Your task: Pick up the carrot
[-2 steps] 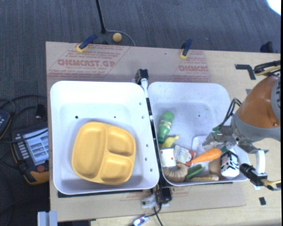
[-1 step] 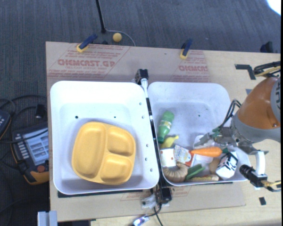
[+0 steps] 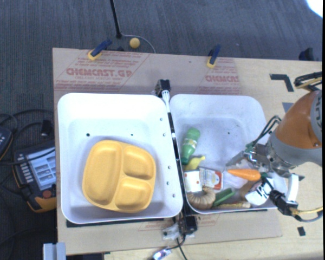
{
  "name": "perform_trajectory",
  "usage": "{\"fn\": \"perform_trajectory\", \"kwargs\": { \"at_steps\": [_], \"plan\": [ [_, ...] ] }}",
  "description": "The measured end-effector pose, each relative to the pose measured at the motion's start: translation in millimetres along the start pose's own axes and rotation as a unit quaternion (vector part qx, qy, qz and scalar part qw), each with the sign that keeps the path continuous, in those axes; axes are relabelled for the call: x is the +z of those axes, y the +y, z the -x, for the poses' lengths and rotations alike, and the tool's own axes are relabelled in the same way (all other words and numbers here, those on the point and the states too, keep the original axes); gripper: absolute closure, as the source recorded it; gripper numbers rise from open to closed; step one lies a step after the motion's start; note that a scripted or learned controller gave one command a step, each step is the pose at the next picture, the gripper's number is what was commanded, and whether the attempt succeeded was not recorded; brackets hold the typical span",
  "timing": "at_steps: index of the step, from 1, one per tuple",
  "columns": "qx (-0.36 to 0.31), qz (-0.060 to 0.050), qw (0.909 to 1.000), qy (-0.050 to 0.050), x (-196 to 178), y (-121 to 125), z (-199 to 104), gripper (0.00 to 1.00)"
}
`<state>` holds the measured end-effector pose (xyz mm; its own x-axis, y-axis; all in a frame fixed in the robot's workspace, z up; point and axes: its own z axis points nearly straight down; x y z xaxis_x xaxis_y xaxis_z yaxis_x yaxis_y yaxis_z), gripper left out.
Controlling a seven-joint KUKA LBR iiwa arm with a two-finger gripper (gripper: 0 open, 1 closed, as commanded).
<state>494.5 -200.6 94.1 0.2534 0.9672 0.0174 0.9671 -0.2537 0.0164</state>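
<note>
The carrot (image 3: 244,174) lies in the right bin (image 3: 216,104), near its front right corner, pointing roughly left to right with its thicker end toward the arm (image 3: 300,129). The gripper (image 3: 255,169) sits low over that same corner, directly at the carrot's right end, and the orange tip disappears under the grey wrist hardware. Whether the carrot is actually between the gripper's tips cannot be told from this slanted view, nor how wide the tool stands.

Just left of the carrot is a white packet with a red label (image 3: 206,179), and in front of it lie a brown ring-shaped item (image 3: 201,199) and a green pod-like piece (image 3: 225,197). A green bottle (image 3: 190,143) rests farther back along the bin's left wall.

The left bin (image 3: 81,112) holds a yellow divided tray (image 3: 119,174).
</note>
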Motion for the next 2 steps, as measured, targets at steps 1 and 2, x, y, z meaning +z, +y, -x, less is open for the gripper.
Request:
{"fn": "perform_trajectory", "kwargs": {
  "at_steps": [1,2],
  "plan": [
    [-0.222,0.002,0.9749,-0.012,2.1,-9.9,-21.3,0.00],
    [-0.221,0.008,0.9752,-0.012,-14.3,-4.6,-22.4,1.00]
  ]
}}
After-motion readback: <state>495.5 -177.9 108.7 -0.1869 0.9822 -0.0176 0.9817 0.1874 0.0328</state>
